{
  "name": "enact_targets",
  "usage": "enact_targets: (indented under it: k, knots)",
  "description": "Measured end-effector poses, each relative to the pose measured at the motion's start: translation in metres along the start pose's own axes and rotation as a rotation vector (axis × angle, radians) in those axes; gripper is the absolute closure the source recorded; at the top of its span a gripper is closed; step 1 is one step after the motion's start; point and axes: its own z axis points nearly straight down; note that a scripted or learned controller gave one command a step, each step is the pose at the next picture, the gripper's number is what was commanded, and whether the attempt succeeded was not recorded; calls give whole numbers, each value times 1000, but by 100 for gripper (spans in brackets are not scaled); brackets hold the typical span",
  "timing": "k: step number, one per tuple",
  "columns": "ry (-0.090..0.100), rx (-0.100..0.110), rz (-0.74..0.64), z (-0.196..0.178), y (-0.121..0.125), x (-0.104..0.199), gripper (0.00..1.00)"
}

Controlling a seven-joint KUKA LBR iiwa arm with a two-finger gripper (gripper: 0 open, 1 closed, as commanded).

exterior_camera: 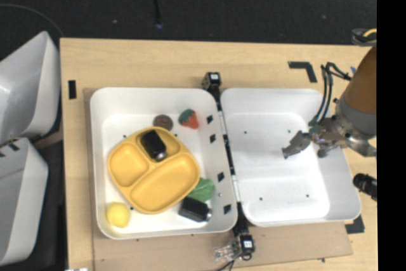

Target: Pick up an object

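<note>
My gripper (303, 144) hangs over the right side of the right bin (273, 200), at the end of the grey arm with its orange band (363, 87). All the objects lie in the left bin (101, 111): a yellow divided plate (158, 184) with a black object (153, 144) in its upper compartment, a brown round piece (163, 122), a red strawberry (188, 118), a green item (203, 188), a second black object (195, 209) and a yellow ball (117, 215). The gripper is far from all of them.
A ridge with black clips (223, 155) separates the two bins. White casings (25, 92) stand off the bench's left edge. Cables (330, 82) run along the arm at the right.
</note>
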Motion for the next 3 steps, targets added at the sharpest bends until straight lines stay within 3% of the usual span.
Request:
enact_targets:
  k: [1,3]
  knots:
    - [-3,-14,-3,-7,3,0,0]
    - [-2,-9,0,109,4,3,0]
